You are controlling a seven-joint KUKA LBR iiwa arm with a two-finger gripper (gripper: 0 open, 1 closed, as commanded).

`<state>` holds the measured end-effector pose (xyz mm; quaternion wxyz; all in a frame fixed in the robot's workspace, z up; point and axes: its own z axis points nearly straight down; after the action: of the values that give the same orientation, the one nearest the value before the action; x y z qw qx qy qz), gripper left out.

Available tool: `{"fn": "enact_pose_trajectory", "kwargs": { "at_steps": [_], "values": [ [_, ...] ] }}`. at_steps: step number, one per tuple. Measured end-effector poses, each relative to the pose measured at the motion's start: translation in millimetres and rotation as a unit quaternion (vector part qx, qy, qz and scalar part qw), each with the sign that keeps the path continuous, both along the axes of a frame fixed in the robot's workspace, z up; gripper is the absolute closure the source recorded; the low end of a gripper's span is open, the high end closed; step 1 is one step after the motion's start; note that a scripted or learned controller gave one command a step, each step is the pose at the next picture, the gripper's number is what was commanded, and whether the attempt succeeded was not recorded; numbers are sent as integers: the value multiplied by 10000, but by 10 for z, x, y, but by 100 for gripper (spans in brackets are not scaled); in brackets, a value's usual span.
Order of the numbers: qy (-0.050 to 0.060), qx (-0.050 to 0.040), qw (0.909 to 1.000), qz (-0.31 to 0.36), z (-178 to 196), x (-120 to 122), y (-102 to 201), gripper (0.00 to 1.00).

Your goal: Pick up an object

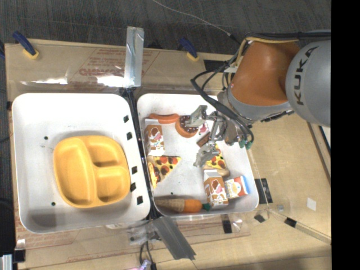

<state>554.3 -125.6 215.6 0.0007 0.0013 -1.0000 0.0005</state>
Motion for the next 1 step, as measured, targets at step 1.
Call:
{"fn": "enact_pose_trajectory", "kwargs": {
  "at_steps": [1],
  "values": [
    [-45,-9,9999,-162,-1212,-344,-580,0]
  ]
}}
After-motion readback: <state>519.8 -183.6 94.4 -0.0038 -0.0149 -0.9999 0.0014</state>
